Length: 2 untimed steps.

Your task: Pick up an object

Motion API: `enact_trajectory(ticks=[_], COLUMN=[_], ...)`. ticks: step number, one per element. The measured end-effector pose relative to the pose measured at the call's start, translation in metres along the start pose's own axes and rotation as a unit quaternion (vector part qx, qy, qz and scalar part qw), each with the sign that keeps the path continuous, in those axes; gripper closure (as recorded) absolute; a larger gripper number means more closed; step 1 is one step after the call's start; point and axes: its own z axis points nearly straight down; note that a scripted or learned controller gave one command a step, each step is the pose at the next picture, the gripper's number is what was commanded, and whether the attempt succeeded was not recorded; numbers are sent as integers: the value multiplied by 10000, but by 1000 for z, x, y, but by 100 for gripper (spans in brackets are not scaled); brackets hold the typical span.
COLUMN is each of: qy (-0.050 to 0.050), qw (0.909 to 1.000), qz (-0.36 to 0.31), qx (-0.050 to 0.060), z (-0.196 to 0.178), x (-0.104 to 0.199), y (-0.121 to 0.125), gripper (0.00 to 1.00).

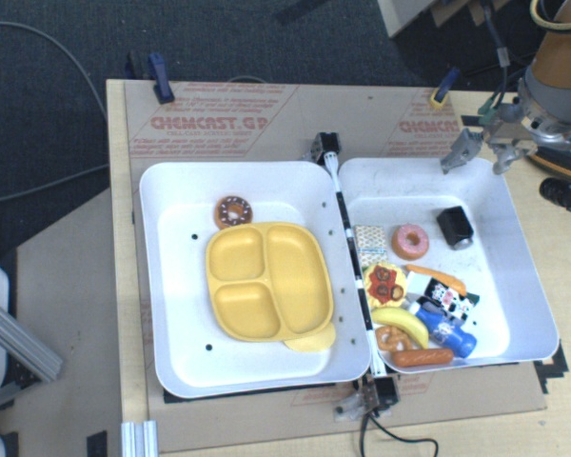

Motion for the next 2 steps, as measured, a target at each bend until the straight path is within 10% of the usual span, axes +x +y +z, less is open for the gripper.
enact_trajectory(ticks=[1,2], qy=[0,-5], qw=[10000,10000], qz=[-1,-3], qx=[10,-9], z=[105,119], x=[-24,18], y=[5,-36], gripper=[0,0])
